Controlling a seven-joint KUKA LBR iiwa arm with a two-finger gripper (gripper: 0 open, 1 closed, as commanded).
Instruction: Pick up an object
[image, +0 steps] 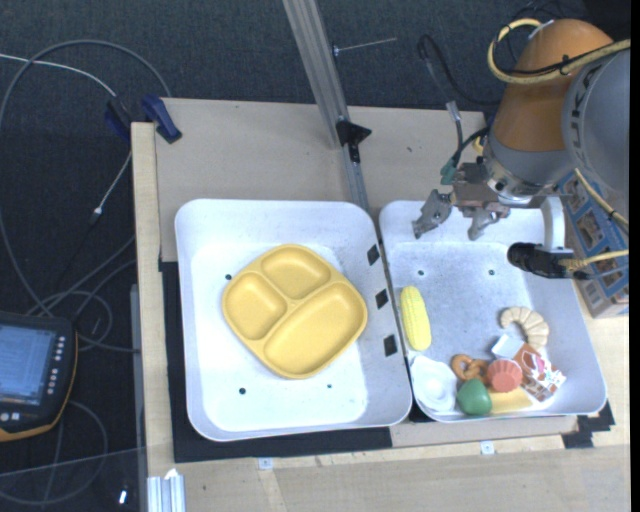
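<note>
Pincer (458, 217), fingers spread apart and holding nothing, above the right bin's (450, 255) far edge. Corn cob (414, 317) lies by that bin's left wall; yellow divided plate (293, 310) occupies the left bin (205, 300).

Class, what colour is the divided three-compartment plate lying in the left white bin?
Yellow. The divided three-compartment plate shows best in the camera view, in the left white bin.

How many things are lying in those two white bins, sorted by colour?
Yellow: 3, the divided plate, the corn cob, a block
White: 1, small dish
Green: 1
Red: 1
Tan or brown pastries: 2
Multicoloured: 1
Total: 9, though the pile is crowded.
</note>
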